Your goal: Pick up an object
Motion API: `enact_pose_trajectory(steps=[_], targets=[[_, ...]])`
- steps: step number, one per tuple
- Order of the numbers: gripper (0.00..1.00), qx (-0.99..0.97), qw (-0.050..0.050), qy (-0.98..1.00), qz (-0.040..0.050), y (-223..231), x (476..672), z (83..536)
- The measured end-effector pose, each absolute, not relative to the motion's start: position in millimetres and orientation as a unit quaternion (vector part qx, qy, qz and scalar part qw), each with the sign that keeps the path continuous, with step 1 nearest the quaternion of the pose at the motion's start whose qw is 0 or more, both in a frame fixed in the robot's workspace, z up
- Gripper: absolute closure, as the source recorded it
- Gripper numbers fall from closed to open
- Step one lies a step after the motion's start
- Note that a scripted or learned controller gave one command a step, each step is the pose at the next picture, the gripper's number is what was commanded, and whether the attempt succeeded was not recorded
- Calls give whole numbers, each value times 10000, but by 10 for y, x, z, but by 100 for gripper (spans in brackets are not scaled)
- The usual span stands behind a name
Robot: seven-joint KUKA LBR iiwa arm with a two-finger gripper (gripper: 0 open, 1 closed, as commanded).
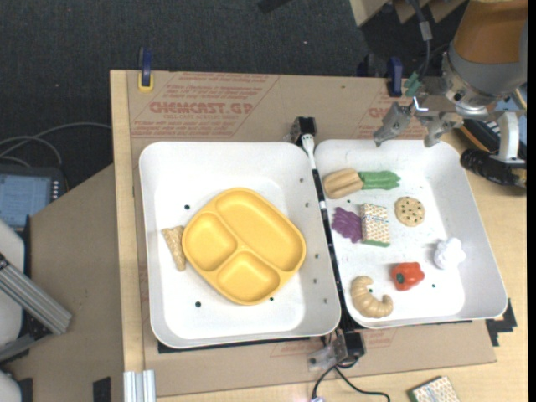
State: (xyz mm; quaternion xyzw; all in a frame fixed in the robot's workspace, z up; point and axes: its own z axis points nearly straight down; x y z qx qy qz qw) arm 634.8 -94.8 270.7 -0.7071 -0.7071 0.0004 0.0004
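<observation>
Nearest the camera, in the right bin (pixel 481 249), lies one croissant (pixel 371 297) by the front wall, and just behind it to the right one red pepper (pixel 407 275). A small white lump (pixel 448 254), perhaps a crumpled bit of cloth though too blurred to name, sits beyond the pepper near the right wall. Mid-bin come one purple bunch of grapes (pixel 346 224) touching one sandwich wedge (pixel 375 224), and to their right, apart, one cookie (pixel 409 211). Farthest in this bin, one bread roll (pixel 342 182) lies end to end with one green vegetable (pixel 379 179), the two touching. That makes eight things in the right bin. The left bin (pixel 159 182) bears one yellow plate (pixel 242 244) with three compartments, tilted to the bin's sides, and one cracker (pixel 175 246) standing against the plate's left edge. Two bins in all, side by side on a brown board (pixel 251 107). At the far right the gripper (pixel 410 127) hangs over the right bin's back rim, its two fingers (pixel 388 129) spread apart with nothing between them. The roll and green vegetable are the nearest things to it, lying just in front of it and to its left; the cookie is a little farther forward, and the croissant and pepper are well apart from it.
</observation>
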Motion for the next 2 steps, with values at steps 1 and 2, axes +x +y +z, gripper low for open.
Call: enact_pose_trajectory(steps=[1, 2], targets=[[0, -7096, 50, -7046, 43, -1625, 6028, 1229], [0, -7094, -14, -7048, -24, -1643, 5224, 865]])
